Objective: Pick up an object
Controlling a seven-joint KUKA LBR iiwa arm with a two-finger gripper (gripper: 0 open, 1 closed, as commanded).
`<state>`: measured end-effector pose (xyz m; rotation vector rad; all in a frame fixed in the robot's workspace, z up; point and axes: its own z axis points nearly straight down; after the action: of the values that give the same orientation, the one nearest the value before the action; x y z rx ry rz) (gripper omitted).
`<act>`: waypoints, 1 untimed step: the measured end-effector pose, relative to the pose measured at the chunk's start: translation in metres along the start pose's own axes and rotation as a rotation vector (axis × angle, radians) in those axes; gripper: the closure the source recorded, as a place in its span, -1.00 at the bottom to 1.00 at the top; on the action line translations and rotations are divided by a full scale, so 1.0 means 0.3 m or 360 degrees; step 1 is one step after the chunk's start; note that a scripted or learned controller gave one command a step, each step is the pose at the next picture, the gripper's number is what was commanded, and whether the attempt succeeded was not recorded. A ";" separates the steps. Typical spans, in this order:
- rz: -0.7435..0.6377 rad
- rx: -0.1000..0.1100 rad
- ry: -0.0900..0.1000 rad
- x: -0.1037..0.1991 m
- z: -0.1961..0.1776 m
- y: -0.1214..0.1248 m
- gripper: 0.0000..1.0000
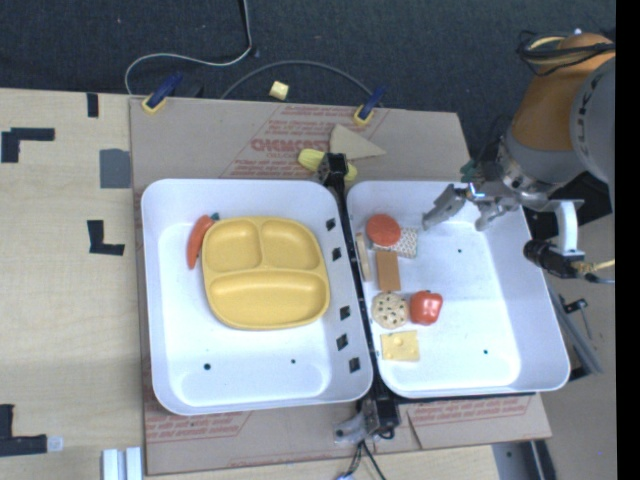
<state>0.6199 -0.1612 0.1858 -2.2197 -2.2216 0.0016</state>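
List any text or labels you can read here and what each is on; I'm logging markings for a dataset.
Red print on the cardboard sheet behind the bins: upside down and too blurred to read.
Red print on the cardboard's front edge: also too blurred to read.
Black marks on the wooden bench: plain shapes, not letters.
The yellow tray, the food items and the pincer carry no legible text.

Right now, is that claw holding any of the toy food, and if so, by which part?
Nothing is held. The claw hangs open over the upper part of the right bin, its fingers spread with only white floor between them. The nearest piece, the tomato, lies apart to its left.
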 end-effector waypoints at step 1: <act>0.0000 -0.0022 -0.0002 0.126 0.286 0.052 -1.00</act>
<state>0.6354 -0.1235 0.1001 -2.2275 -2.2289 -0.0122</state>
